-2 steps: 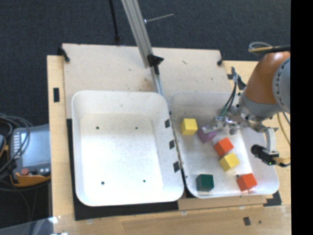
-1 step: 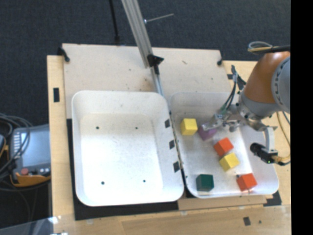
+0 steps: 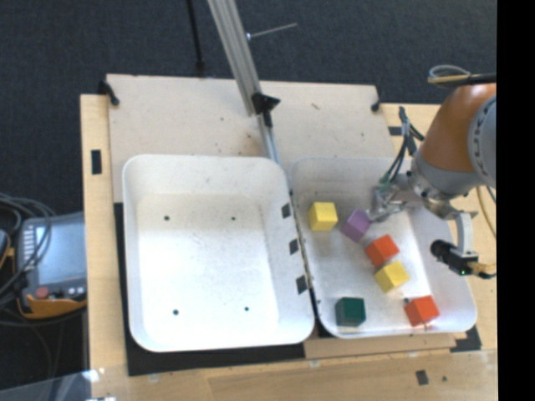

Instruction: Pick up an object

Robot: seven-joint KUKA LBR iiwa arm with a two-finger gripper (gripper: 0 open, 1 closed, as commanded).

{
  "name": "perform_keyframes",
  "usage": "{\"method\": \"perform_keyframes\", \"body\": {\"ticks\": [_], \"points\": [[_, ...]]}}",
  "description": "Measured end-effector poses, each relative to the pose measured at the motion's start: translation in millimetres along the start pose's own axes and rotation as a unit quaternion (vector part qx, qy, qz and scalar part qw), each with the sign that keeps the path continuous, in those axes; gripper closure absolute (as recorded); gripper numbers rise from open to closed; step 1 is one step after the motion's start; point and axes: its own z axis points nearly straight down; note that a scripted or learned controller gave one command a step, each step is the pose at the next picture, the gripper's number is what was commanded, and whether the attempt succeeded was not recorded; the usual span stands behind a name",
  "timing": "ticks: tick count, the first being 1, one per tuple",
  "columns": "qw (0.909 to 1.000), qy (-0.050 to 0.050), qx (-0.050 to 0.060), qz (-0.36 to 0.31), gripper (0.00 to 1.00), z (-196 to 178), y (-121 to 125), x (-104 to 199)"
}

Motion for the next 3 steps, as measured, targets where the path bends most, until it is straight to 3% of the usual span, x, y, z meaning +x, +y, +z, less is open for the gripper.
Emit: {"method": "perform_keyframes", "body": {"ticks": [1, 3], "points": [[0.9999, 0.002, 0.011, -0.004, 1.0, -62.3, 1.7, -7.0], [0.9999, 0.002, 0.011, -0.005, 1.0, -161.5, 6.3, -12.6]]}}
